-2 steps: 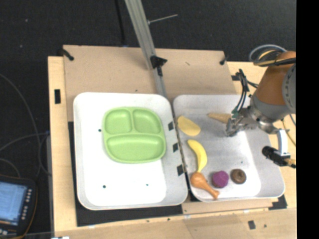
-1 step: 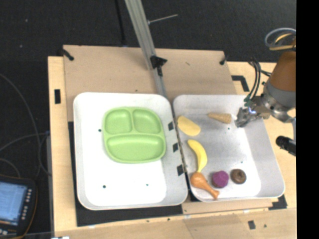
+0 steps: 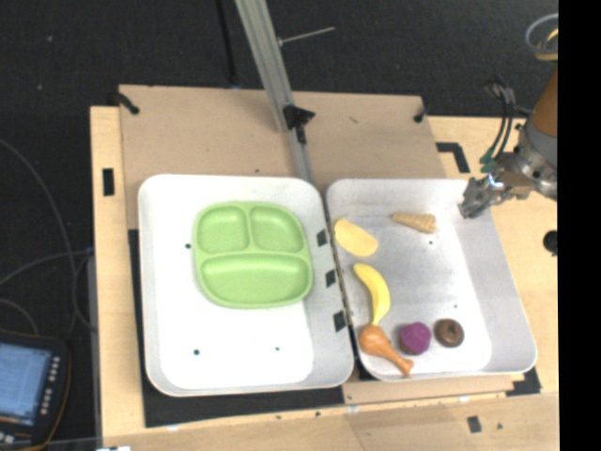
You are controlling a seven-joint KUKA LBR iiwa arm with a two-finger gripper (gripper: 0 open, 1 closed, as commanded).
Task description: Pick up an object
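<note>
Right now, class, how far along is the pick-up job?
Nothing looks done: the banana, purple piece, brown ring, drumstick, cone and yellow chip all lie in the right bin. In hand: the end effector sits at that bin's upper right edge. Left: descend, grasp, lift.

bins 2 | green tray 1 | toy foods 6

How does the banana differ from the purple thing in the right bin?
The banana is yellow, long and curved; the purple thing is round and compact. The banana covers more of the floor and lies near the bin's left wall; the purple thing sits nearer the front, beside a brown ring. Both lie loose in the right bin.
</note>
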